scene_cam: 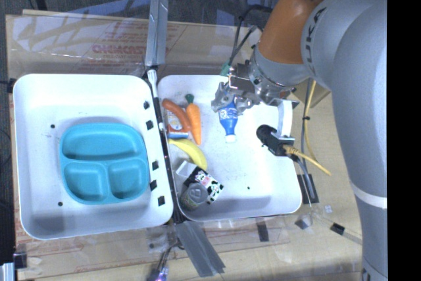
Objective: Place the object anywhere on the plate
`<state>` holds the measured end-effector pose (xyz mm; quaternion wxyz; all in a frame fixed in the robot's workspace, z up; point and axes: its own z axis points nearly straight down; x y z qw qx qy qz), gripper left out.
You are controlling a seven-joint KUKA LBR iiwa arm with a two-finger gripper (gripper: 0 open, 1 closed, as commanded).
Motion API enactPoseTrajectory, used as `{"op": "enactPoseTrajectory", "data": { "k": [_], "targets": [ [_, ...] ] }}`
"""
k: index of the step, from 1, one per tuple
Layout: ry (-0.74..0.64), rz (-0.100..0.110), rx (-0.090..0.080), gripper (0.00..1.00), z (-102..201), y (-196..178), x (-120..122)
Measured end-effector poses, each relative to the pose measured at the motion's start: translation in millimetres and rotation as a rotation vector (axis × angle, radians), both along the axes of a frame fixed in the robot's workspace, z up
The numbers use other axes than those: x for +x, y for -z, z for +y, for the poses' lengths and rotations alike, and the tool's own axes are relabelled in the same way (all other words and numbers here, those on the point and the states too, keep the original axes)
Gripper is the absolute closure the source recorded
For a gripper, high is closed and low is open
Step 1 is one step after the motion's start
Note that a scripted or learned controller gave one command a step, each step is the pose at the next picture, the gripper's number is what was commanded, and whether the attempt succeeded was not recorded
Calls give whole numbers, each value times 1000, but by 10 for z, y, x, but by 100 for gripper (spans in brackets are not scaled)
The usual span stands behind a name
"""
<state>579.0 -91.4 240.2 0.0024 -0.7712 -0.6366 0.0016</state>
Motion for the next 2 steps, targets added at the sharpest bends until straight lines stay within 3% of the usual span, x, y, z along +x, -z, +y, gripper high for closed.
{"op": "enactPoseTrajectory", "data": {
  "k": [1,2],
  "targets": [
    [-62,1,-2,100,719,501,-135],
    [-99,1,-2,100,1588,495,-536]
  ]
}}
